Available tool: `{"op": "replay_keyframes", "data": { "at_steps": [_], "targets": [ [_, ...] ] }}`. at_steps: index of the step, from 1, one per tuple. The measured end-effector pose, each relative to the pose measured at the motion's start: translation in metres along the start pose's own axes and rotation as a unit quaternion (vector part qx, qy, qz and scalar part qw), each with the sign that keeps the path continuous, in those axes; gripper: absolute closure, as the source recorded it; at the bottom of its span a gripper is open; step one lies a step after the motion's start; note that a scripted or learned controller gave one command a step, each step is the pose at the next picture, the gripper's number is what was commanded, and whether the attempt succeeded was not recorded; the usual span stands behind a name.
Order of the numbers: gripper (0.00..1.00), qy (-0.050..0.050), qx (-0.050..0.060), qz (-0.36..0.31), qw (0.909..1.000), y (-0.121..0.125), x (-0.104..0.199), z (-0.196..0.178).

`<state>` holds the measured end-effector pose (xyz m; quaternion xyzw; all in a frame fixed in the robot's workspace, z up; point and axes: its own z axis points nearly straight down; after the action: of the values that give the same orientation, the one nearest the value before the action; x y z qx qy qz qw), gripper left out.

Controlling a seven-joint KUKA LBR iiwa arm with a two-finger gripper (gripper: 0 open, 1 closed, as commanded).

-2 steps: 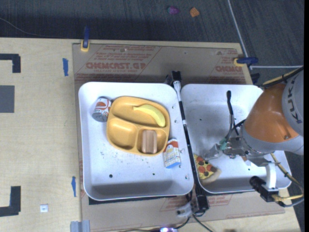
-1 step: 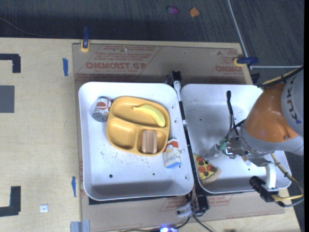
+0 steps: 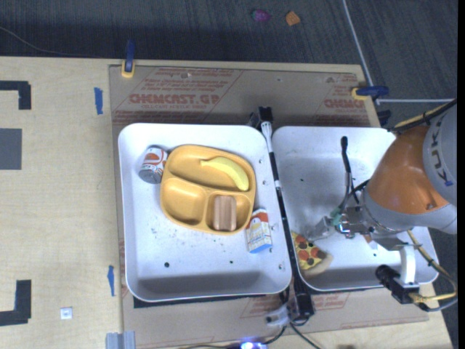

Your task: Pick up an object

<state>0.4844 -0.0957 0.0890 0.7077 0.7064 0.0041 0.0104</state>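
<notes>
A pale wooden bench (image 3: 58, 217) carries a brown sheet of printed cardboard (image 3: 232, 93), clamped at its far corners by a yellow-and-blue clamp (image 3: 129, 58) and another clamp (image 3: 369, 91). Beyond the bench lies dark grey carpet (image 3: 182, 13) with two small scraps on it. Strips of blue tape (image 3: 98, 100) and black squares mark the bench's left part.

Two shallow white bins sit side by side on the cardboard. The left bin (image 3: 145, 267) holds a yellow divided plate (image 3: 190, 195). A toy banana (image 3: 229, 169) lies in the plate's far compartment, and a brown sausage-like block (image 3: 223, 212) stands lengthwise in its near right compartment. A small can (image 3: 152, 163) lies on its side touching the plate's far left rim. A little white carton (image 3: 259, 232) rests just beside the plate's near right corner.

The right bin (image 3: 305, 151) holds a toy pizza slice (image 3: 310, 255) close to its near left corner, next to the divider between the bins. Its long axis runs roughly from the divider toward the bin's near wall, though which end is the tip is hard to make out.

The arm (image 3: 410, 180) covers much of the right bin's right half. The gripper (image 3: 341, 224) hangs low above the bin floor, just right of and beyond the pizza slice; how far it is open I cannot tell, and nothing is visibly in its grasp. A black cable (image 3: 346, 162) runs up the bin floor behind it.
</notes>
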Motion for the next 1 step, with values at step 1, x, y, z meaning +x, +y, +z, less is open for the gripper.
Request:
{"op": "replay_keyframes", "data": {
  "at_steps": [1],
  "targets": [
    [0.00,-0.001,0.000,0.000,1.0000,0.0000,0.0007,0.0001]
  ]
}}
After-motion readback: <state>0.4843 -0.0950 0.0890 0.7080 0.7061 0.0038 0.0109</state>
